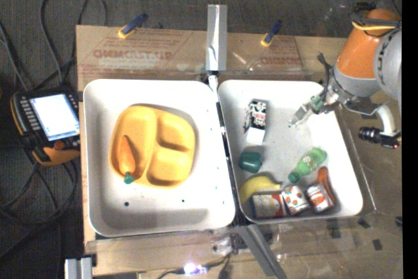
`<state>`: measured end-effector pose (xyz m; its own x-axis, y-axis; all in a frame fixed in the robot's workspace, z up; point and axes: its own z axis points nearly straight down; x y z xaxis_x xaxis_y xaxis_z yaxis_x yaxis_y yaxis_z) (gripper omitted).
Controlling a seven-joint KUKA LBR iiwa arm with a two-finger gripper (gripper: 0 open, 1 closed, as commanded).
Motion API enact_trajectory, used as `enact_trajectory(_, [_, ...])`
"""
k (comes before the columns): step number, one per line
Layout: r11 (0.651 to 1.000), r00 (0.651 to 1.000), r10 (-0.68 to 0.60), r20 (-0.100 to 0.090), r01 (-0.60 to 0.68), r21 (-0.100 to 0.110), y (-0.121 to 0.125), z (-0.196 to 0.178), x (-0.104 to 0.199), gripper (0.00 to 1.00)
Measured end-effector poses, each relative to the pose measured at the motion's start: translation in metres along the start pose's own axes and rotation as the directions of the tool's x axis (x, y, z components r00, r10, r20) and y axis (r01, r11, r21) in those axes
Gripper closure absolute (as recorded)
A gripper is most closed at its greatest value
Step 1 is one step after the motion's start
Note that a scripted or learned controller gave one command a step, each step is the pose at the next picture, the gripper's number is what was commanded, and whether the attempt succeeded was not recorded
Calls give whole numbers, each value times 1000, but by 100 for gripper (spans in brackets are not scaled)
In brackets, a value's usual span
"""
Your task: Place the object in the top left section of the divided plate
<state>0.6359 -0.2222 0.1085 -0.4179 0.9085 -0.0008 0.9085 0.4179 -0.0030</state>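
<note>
1. The arm (369, 59), grey with an orange band, sits at the upper right of the frame, over the right rim of the right bin (346, 140).
2. Its tool (302, 115) points down and left, above the upper right part of that bin's floor; the fingers are slightly apart with nothing between them.
3. The yellow divided plate (157, 146) lies in the left bin (98, 206), left of frame centre.
4. An orange carrot (127, 155) with a green end lies in the plate's long left section, green end toward the bottom of the frame.
5. The plate's two smaller sections on its right side hold nothing I can make out.
6. In the right bin, near its upper middle, lies a small black-and-white box (257, 119).
7. Below it sits a dark green block (251, 160), and lower still a banana (255, 186) against the bin's left wall.
8. A green bottle (307, 164) lies tilted right of centre in this bin.
9. Along the bin's lower edge sit a carton (266, 204) and two small cans (295, 199), with an orange-red item just beside the right can; what it is I cannot tell.
10. A handheld screen (49, 117) rests at the left edge of the frame, off the worktop (163, 52).
</note>
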Motion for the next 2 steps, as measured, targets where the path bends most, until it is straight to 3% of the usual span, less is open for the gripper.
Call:
enact_trajectory(1, [998, 998, -70, 2, 70, -3, 24, -79, -12, 100])
enact_trajectory(2, [981, 981, -192, 3, 192, -1, 34, -51, -5, 100])
